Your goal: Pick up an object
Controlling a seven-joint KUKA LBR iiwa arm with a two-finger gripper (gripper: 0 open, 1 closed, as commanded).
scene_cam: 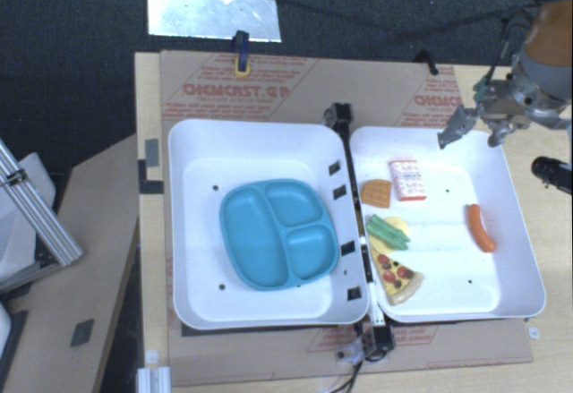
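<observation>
A: What do we see on the left of the bench [295,78]?

B: We see the left bin [192,163]. A blue tray [276,233] lies in it. The tray has three parts.

A: And next to it?

B: The right bin [519,284] sits just beside the left one. We see toy food in it. Near its left wall lie a brown cookie [376,193], some green beans [389,231] and a pizza slice [397,277]. The beans lie on something yellow. We cannot tell what that is.

A: What else do we see there?

B: A small white and red box [408,179] lies just beside the cookie. Further right, apart from the rest, lies an orange sausage [480,227].

A: Where is the pincer?

B: The pincer [474,132] hangs over the far right corner of the right bin. Its two fingers [452,130] stand spread apart. We see nothing between them. It touches no food. The arm [546,51] comes in from the right.
</observation>
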